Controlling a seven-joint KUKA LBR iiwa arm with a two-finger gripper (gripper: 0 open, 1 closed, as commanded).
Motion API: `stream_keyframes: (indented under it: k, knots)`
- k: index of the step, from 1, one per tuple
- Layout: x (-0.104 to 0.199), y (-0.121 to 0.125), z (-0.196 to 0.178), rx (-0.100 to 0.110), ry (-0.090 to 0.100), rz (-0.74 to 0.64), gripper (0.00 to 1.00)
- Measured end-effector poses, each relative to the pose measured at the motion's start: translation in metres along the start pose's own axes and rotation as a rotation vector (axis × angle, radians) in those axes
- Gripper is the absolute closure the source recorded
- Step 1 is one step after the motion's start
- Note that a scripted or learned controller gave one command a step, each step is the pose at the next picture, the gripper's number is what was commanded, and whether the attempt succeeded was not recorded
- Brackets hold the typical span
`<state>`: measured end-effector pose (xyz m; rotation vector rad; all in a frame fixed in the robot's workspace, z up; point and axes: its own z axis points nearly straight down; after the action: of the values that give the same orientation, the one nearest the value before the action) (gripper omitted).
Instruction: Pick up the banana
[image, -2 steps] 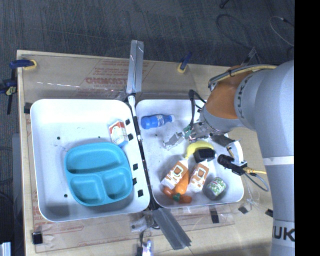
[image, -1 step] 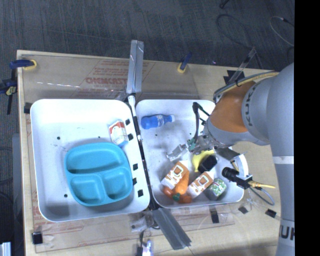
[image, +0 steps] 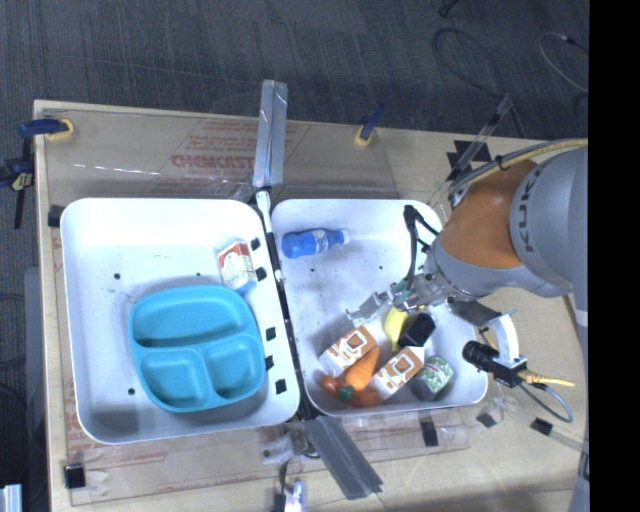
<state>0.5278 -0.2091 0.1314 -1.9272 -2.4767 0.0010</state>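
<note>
The banana (image: 396, 324) shows as a short yellow piece in the right bin (image: 340, 215), near its front right. It lies between a brown-and-white carton (image: 350, 348) and a black object (image: 416, 329). My gripper (image: 398, 298) hangs low over the bin, just behind and above the banana and close to it. The arm's grey and orange wrist (image: 480, 235) covers the bin's right rim. Part of the banana is hidden by the things around it.
In the right bin, a blue bottle (image: 312, 242) lies at the back, with a carrot (image: 360, 372), a second carton (image: 398, 370) and a green can (image: 435, 376) at the front. The left bin (image: 90, 240) holds a blue compartment tray (image: 196, 346) and a small red-white pack (image: 236, 266).
</note>
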Motion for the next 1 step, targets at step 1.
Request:
stream_keyframes:
  k: [1]
  knots:
    - [0.0057, -0.0094, 0.0285, -0.026, -0.008, -0.075, 0.00]
